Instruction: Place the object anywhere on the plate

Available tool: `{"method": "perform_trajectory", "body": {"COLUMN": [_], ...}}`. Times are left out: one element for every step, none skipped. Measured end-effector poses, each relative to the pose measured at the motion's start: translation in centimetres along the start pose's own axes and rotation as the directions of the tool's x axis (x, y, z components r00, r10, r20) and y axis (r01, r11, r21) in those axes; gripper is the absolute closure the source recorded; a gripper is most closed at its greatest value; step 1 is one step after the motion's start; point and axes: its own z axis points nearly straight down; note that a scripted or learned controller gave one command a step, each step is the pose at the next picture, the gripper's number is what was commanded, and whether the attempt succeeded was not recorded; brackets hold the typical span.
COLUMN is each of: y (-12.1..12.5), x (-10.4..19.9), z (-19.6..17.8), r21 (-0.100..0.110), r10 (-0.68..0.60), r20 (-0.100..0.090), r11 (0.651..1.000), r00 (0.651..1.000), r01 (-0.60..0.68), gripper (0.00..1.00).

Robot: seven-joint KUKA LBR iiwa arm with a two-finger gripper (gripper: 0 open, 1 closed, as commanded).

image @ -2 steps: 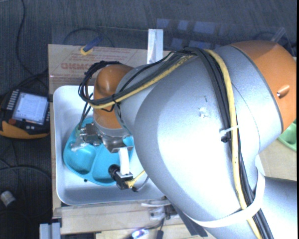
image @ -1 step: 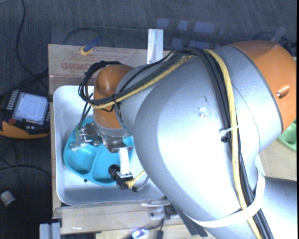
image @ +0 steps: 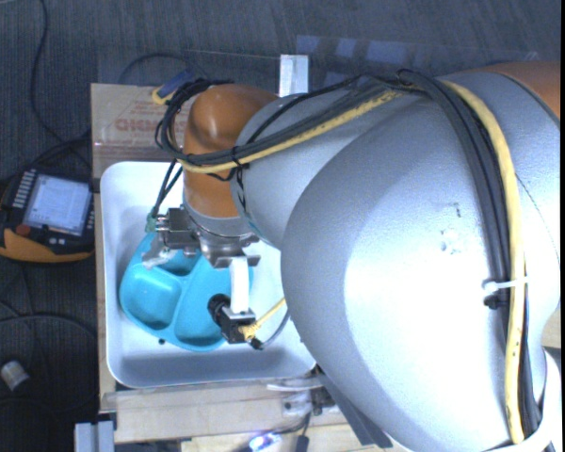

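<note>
**A:** What takes up most of the view?

**B:** The arm point(image: 424, 252). Its grey bulk comes in from the right and covers that whole side. Then it bends down into the white bin point(image: 132, 361) on the left.

**A:** And inside the bin?

**B:** A blue plate point(image: 151, 295) with raised dividers, lying on the bin floor toward the left wall. The gripper point(image: 202, 252) points down over the plate's right half. It is very close to the plate, perhaps touching, but I can't tell which.

**A:** Is it open or closed?

**B:** I cannot tell. The wrist sits squarely over it from this angle.

**A:** So where is the object?

**B:** I cannot tell that either. The left half of the plate is bare blue. If the gripper carries the object or has set it down, it is hidden under the wrist.

**A:** Which step is this, then?

**B:** My guess is the placing itself, since the gripper is low and right over the plate. If the gripper holds the object, the next move calls for a release and a straight lift. That way the object is not dragged off and the plate is not nudged. If it holds nothing, a fresh pick is needed.

**A:** Anything smaller?

**B:** A dark speck point(image: 162, 342) on the bin floor just beside the plate, too small to name.
</note>
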Motion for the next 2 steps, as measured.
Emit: {"method": "perform_trajectory", "body": {"y": [7.5, 13.3], "x": [1.0, -4.8], "z": [-3.0, -7.6], "r21": [-0.001, -0.003], "r10": [-0.111, -0.277], "r20": [0.000, 0.001], "r11": [0.994, 0.961], "r00": [0.994, 0.961], "r01": [0.111, 0.277], "gripper": [0.00, 0.00]}}
